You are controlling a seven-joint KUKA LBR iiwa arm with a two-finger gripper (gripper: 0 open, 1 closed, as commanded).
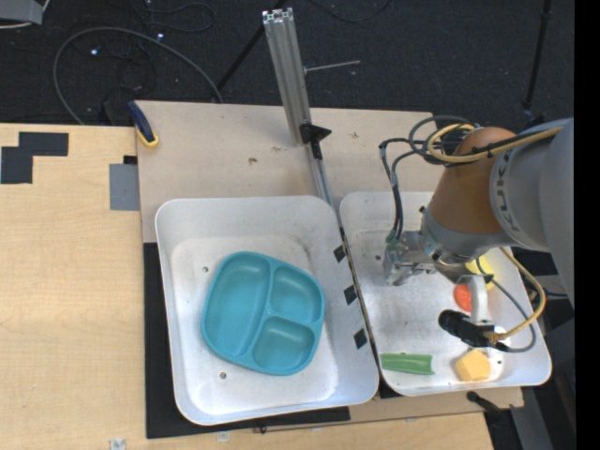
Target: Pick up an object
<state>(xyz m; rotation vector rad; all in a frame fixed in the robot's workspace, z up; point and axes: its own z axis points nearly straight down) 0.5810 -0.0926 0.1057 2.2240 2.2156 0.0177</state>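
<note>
Two white bins sit side by side on the bench, and the arm point(497, 190) leans over the right bin point(375, 345). Its gripper point(405, 265) hangs low over that bin's upper left part; whether it's spread or pressed together, I cannot tell. Along the near edge lie a green block point(406, 364) and a yellow piece point(474, 367); an orange ball point(463, 296) sits near the right edge. Over in the left bin point(183, 364), a teal divided plate point(264, 313).
</note>
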